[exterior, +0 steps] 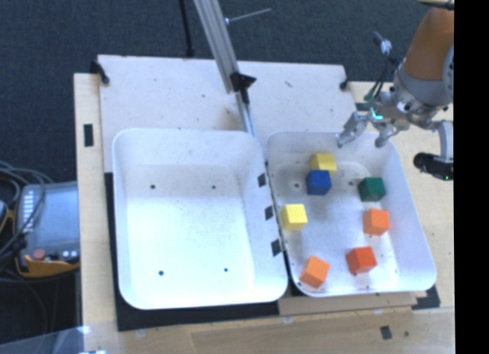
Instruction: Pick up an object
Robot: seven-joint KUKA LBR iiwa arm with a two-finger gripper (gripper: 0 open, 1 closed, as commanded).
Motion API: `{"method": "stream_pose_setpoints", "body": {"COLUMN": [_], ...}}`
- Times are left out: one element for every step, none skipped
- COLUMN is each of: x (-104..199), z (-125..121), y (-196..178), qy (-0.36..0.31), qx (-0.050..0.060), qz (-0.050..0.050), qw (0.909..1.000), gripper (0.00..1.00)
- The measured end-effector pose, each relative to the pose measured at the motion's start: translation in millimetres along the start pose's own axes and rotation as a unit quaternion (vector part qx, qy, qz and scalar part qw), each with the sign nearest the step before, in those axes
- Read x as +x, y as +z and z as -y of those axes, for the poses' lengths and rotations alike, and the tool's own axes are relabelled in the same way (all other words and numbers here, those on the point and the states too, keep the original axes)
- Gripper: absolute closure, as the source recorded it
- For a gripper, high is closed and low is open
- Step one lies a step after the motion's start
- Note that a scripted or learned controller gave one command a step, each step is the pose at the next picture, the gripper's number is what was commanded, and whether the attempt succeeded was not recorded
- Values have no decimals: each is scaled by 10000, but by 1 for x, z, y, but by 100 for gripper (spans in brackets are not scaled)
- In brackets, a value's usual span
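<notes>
The right bin (412, 222) holds several small cubes. A yellow cube (323, 163) leans on a blue cube (318, 182) near the bin's far side, and a green cube (372, 188) lies to their right. Another yellow cube (294, 215) sits by the left wall. Two orange cubes (376, 221) (315, 271) and a red cube (361, 259) lie toward the front. My gripper (365, 135) hangs open over the bin's far right rim, up and right of the yellow and blue pair, with nothing between its fingers.
The left bin (130, 192) stands beside the right one, across a shared divider. A slanted metal pole (218, 35) rises from behind the bins. A grey box with cables (46, 230) sits off the bench's left side.
</notes>
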State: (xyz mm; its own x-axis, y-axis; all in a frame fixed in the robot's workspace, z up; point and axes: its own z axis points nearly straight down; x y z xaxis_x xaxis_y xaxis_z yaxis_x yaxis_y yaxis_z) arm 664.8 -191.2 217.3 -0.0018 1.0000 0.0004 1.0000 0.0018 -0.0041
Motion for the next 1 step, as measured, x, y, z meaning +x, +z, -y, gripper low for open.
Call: {"method": "stream_pose_setpoints", "body": {"x": [0], "z": [-1], "y": [-3], "qy": [-18], "qx": [-18], "qz": [15], "qw": [10000], "gripper": [0]}}
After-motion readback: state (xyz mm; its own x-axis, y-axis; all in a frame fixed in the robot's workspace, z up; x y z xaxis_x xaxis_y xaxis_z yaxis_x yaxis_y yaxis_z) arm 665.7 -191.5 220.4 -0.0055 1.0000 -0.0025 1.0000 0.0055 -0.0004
